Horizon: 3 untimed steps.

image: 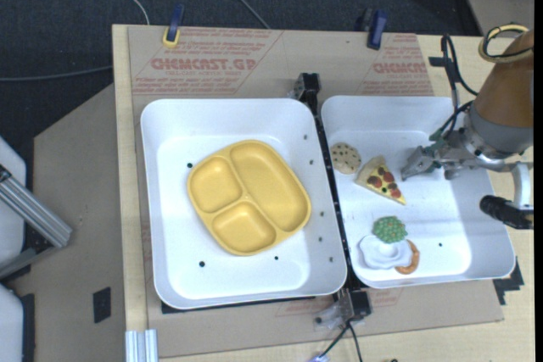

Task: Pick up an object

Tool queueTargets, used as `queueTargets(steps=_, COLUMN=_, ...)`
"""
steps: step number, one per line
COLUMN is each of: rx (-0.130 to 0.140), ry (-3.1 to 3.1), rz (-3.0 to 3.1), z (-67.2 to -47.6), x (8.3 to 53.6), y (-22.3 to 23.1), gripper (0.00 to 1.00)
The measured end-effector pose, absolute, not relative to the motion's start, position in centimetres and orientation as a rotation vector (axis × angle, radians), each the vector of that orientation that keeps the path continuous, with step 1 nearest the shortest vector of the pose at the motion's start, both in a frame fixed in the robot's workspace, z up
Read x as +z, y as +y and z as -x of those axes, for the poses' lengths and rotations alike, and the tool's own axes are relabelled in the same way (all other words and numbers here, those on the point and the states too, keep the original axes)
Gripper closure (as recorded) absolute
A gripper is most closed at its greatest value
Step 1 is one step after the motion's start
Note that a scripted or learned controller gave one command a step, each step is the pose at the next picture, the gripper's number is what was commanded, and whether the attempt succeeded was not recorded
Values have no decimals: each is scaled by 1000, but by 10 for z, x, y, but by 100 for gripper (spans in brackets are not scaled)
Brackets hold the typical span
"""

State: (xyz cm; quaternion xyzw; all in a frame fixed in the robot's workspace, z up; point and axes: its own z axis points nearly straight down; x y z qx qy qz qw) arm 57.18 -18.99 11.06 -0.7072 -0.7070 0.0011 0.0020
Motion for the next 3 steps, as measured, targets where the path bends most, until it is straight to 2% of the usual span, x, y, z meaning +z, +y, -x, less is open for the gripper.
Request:
queueTargets(steps=1, rx=-1, ry=-2222, rz=2222, z=-573, x=124, y=-190, gripper=100)
queueTargets(steps=3, rx=-2, ry=-2226, rz=2225, z=-573, x=234, y=-210, gripper=100)
